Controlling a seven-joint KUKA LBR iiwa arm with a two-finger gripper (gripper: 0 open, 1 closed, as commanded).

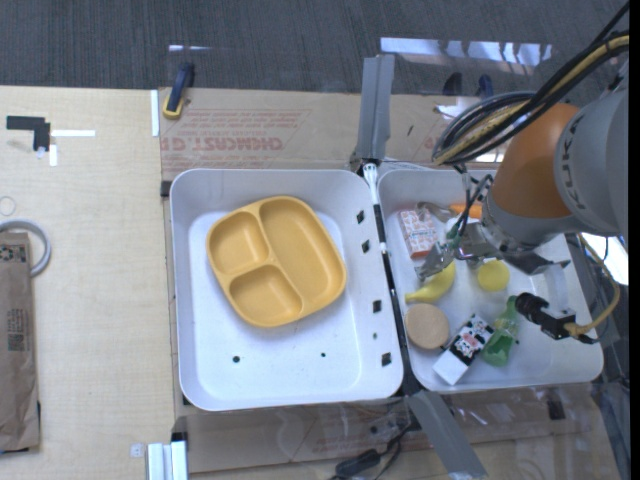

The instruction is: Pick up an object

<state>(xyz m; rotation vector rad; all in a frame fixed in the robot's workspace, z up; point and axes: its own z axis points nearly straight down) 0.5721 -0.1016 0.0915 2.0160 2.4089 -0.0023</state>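
Bins sit side by side on the bench: the left bin [190, 298] holds a yellow divided plate [276, 259], tilted a little in the frame, with three compartments and nothing in them. The right bin [590, 363] carries the loose objects. A yellow banana [433, 286] lies near the middle of it, curving toward the lower left, and a round tan disc [427, 325] lies just below the banana. A small red and white packet [418, 231] rests above the banana, near the divider between the bins. A yellow lemon-like ball [492, 275] sits to the right of the banana. Lower down, a white and black carton [462, 349] lies at a slant, and just beside it on the right is a green bottle-shaped toy [503, 334]. The arm [560, 168] comes in from the right, its orange band above the wrist hanging over the upper part of the right bin. The gripper [444, 253] points down and to the left, its tip just above the upper end of the banana and next to the packet. How its claw stands, released or clenched, I cannot tell at this slant, and nothing can be seen lifted from the bin floor. On the bench to the left lies a brown paper bag [17, 338].
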